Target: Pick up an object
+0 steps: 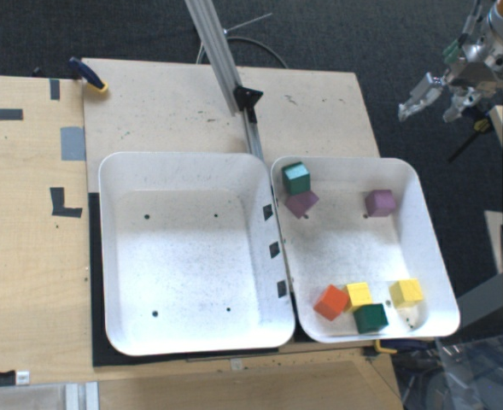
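Observation:
My gripper (pixel 435 105) hangs at the upper right, above the dark floor beyond the right bin's (pixel 428 220) far corner, with its two fingers spread open and nothing between them. Inside the right bin a teal cube (pixel 295 178) sits at the far left corner with a purple cube (pixel 301 202) just in front of it. Another purple cube (pixel 380 202) lies farther right. Along the near edge are an orange cube (pixel 331 301), a yellow cube (pixel 359 294), a green cube (pixel 371 318) and a second yellow cube (pixel 406 293).
The left bin (pixel 106 229) stands beside the right one. A slanted metal bar (pixel 217 41) runs from the top down to the gap between the bins. A blue and yellow clamp (pixel 89 75) lies at the bench's far left corner.

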`<state>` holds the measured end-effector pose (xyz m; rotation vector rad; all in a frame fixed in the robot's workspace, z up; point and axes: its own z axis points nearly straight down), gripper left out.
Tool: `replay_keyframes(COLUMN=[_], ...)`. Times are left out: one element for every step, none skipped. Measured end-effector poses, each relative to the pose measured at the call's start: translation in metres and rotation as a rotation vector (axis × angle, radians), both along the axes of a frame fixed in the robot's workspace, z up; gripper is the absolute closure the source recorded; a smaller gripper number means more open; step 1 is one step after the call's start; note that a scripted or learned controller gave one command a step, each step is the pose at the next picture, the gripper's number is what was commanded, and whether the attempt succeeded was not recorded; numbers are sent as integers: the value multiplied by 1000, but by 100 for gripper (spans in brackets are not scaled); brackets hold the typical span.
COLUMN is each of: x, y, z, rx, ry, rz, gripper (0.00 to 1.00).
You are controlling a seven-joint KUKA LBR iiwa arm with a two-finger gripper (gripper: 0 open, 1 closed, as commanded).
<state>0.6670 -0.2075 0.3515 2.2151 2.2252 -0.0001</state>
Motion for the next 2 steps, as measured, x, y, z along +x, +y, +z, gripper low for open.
replay_keyframes(x=[-1, -12], y=[-1, 5], z=[12, -29], rx=[-3, 1], ry=[0, 6], rz=[-2, -4], gripper=[100, 100])
